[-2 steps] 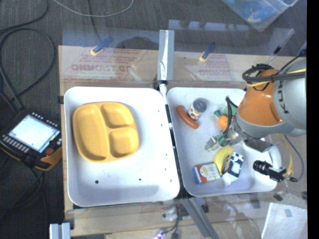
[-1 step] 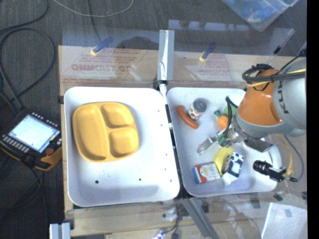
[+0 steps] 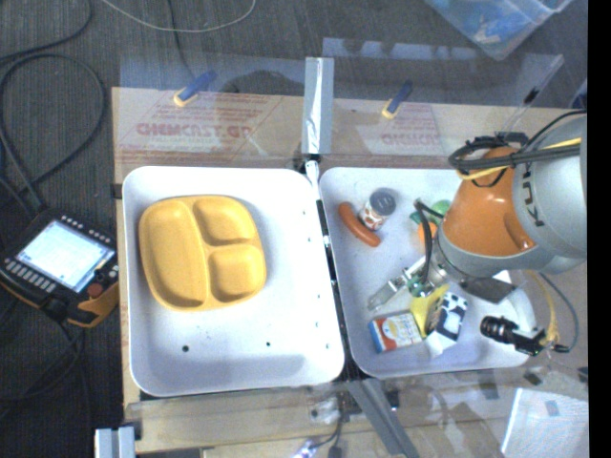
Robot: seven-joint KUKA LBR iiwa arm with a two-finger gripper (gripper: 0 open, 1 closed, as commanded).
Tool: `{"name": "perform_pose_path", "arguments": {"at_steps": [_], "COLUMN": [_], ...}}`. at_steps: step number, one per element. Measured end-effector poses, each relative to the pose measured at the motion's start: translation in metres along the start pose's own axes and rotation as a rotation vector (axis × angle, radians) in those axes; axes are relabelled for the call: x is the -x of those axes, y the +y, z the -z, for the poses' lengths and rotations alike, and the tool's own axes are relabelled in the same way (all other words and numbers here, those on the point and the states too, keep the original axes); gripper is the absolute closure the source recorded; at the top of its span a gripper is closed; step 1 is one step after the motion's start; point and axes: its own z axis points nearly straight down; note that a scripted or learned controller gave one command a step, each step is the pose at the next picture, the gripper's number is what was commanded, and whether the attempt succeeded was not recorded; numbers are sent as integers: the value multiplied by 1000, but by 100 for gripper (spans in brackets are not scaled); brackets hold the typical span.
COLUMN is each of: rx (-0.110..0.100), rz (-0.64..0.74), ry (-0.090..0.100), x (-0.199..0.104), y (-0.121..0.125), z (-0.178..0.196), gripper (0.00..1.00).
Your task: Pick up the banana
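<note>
step: descent over the right bin [image 3: 355, 256], judged | gripper [image 3: 427, 299]: low amid clutter, opening cannot be told | banana [image 3: 429, 305]: yellow piece just beside carton [image 3: 395, 331] | next: closure confirmed before lift

Glossy yellow plastic tray [image 3: 202, 251]

Grey arm [image 3: 558, 198] with orange band [image 3: 482, 219] and black cables [image 3: 487, 151].
</note>
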Motion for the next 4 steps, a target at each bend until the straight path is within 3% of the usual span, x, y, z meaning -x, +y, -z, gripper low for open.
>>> {"name": "perform_pose_path", "arguments": {"at_steps": [1,2,3,4], "rx": [-5,-1,1,-1], "rz": [-492,-343,-198,-44], "ry": [6,3,-2,7], "x": [40,15,-6,9], "y": [28,-28,-29,-38], "z": [-2,0,0,0], "gripper": [0,0,0,0]}}
